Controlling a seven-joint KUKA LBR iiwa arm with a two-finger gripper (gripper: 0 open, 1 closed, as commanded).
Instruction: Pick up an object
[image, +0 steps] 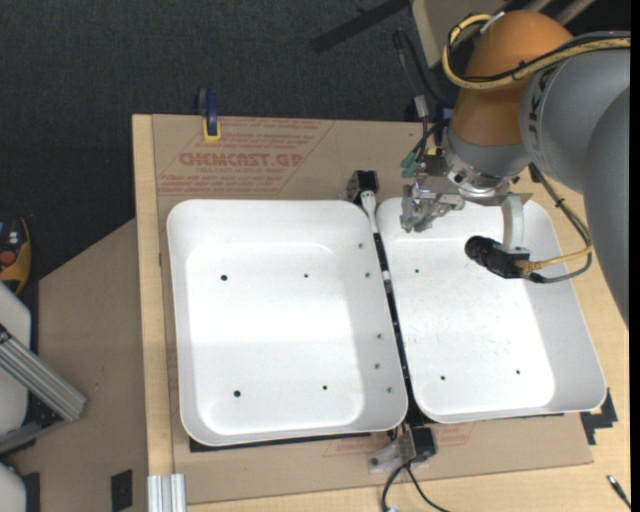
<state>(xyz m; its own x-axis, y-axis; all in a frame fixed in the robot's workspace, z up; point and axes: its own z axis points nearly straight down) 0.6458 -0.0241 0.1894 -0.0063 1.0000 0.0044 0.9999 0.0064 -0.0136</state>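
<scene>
One thing the view leaves unsettled is where the object to be picked lies. I also cannot tell whether the gripper (420, 214) is apart, together or clamped on something, because it shows only as a small cluster of grey metal seen from above.

The gripper hangs over the far left corner of the right bin (500, 345), close to that bin's back rim. The white floor below and in front of the gripper carries a few small dark dots (442, 378).

Just to the gripper's left, a black strip (386, 295) runs along the seam between the two bins. A small black block (361, 184) sits at the strip's far end, near the gripper. Beyond the strip, further left, lies the left bin (270, 335).

Above the gripper, the grey arm (590, 110) rises to the right, with its orange band (500, 70) directly behind the wrist.

Both bins rest on a cardboard sheet (300, 150) printed in red. A blue and yellow clamp (209, 113) grips the sheet's back edge, well to the gripper's left. A black clip (418, 443) sits at the front of the seam, well apart from the gripper. An aluminium rail (40, 385) lies far off to the left.
</scene>
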